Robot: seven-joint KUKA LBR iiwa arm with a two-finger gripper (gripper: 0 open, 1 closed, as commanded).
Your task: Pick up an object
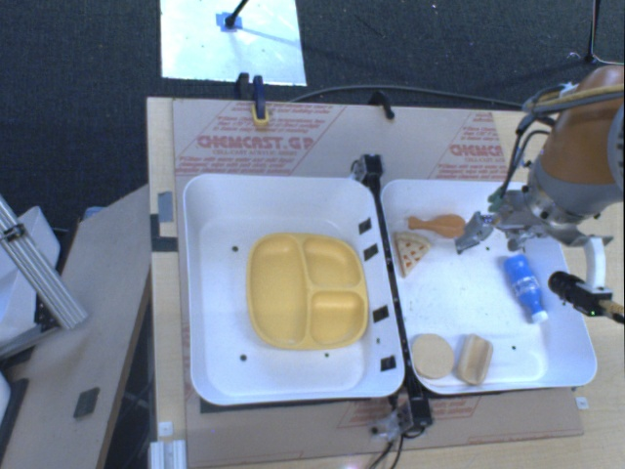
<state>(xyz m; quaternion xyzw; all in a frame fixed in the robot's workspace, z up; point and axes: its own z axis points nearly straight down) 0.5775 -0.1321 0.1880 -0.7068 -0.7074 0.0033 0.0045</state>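
The right bin (557,364) holds several toy foods. A brown drumstick (438,225) lies near its back left, with a pizza slice (410,252) just in front of it. A blue bottle (524,285) lies toward the right side. A round tan biscuit (433,356) and a bread slice (475,360) sit side by side at the front. My gripper (477,233) hangs over the back of this bin, just right of the drumstick and up-left of the bottle. Nothing shows in its grasp.
The left bin (210,262) carries a yellow divided plate (308,289). A black-clipped divider (383,262) runs between the bins. The arm's grey body with its orange band (586,135) overhangs the right bin's back right corner. A black part (578,295) sticks out beside the bottle.
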